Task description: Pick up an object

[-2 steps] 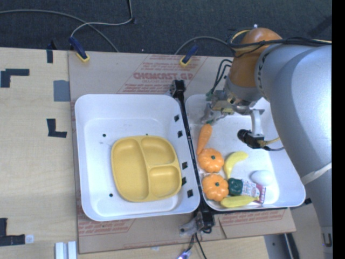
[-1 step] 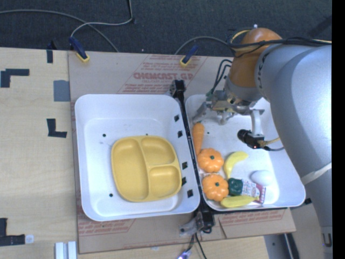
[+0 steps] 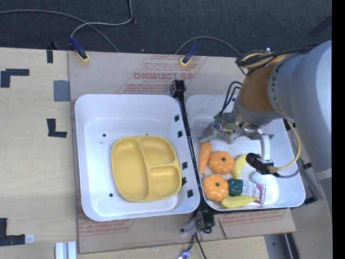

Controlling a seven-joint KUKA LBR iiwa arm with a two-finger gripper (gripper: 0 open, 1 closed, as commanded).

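Down in the right bin (image 3: 291, 196) a small heap of toy food lies just below and in front of the claw (image 3: 223, 129): an orange carrot (image 3: 204, 156) nearest it, standing on its tip along the bin's left wall, then two small pumpkins (image 3: 221, 162), a dark green piece (image 3: 235, 186), a yellow banana (image 3: 239, 201) and a printed packet (image 3: 253, 190). None of them sits in the claw, and whether it touches the carrot I cannot tell; nor can I tell its state. Reaching in from the right, the grey arm (image 3: 307, 90) bends down steeply over the bin, its orange band (image 3: 256, 88) just above the wrist. A yellow divided plate (image 3: 145, 168) lies in the left bin (image 3: 91, 144).
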